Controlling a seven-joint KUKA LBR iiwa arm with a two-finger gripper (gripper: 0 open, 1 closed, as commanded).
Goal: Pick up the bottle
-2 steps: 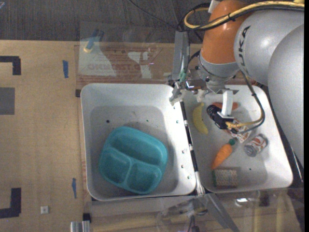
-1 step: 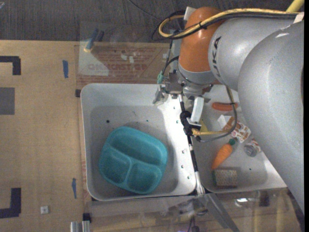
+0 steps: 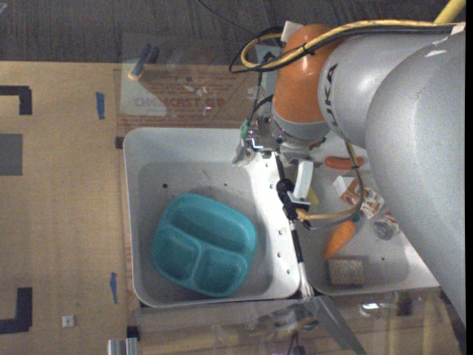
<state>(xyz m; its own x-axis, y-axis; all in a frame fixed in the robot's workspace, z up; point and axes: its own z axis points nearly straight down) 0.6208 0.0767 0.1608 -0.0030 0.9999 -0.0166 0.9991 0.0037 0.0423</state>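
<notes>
Gripper (image 3: 250,145): upper centre of frame, over the left bin's (image 3: 148,170) upper right corner; how far open, cannot tell.
Bottle (image 3: 384,225): small, clear, greyish, partly hidden under the arm.
Bottle's place: right bin (image 3: 386,266), centre right of frame, near the orange carrot (image 3: 340,237).
Left bin: teal divided tray (image 3: 203,244).

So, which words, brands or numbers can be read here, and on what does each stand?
"KUKA": sideways on the grey arm.
Reddish print on the clear sheet: too blurred to read.
Print on the small packet in the right bin: too small.
</notes>
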